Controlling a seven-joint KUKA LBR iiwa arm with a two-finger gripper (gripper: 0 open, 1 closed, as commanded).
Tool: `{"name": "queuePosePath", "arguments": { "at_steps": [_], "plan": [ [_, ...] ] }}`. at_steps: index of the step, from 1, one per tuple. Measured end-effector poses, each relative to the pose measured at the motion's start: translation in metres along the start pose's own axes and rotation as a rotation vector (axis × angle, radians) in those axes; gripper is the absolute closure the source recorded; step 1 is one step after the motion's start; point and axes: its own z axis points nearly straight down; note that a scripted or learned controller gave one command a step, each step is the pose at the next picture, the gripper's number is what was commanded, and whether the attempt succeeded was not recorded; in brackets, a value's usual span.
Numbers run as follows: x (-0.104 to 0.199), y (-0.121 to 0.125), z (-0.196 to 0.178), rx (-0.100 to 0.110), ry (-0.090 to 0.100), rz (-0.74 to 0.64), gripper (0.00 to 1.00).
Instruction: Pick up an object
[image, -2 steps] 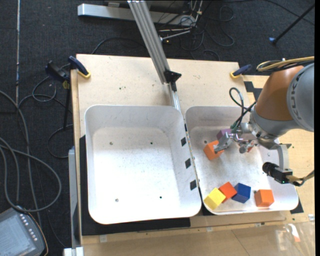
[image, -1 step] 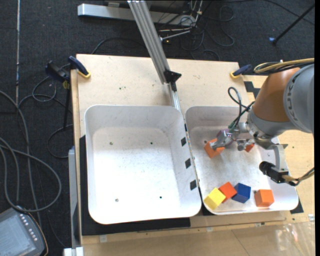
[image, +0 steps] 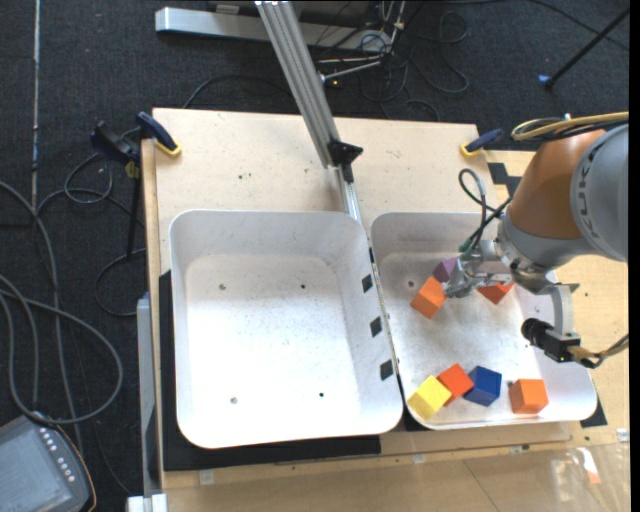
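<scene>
In the right bin (image: 585, 400), beyond the yellow (image: 430, 396), orange (image: 457, 379), blue (image: 484, 384) and orange (image: 528, 395) cubes lined along its near wall, the claw (image: 467, 281), its grip impossible to tell, hangs among an orange cube (image: 428, 297), a purple block (image: 445, 269) and a red block (image: 494, 291), where crowding could nudge one aside.

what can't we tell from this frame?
- Camera view: gripper finger state, too small and hidden under the wrist.
- Purple block: mostly covered by the gripper.
- Red block: partly under the arm; contact unclear.
- Whether the orange block touches the gripper: too small.
</scene>
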Motion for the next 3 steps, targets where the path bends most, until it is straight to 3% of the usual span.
{"name": "queuePosePath", "arguments": {
  "at_steps": [1, 2, 3],
  "plan": [
    [0.002, 0.005, -0.064, 0.019, 0.002, -0.003, 1.0],
    [0.002, -0.002, -0.117, 0.019, 0.002, -0.003, 1.0],
    [0.002, -0.001, -0.134, 0.022, 0.003, -0.003, 1.0]
  ]
}}
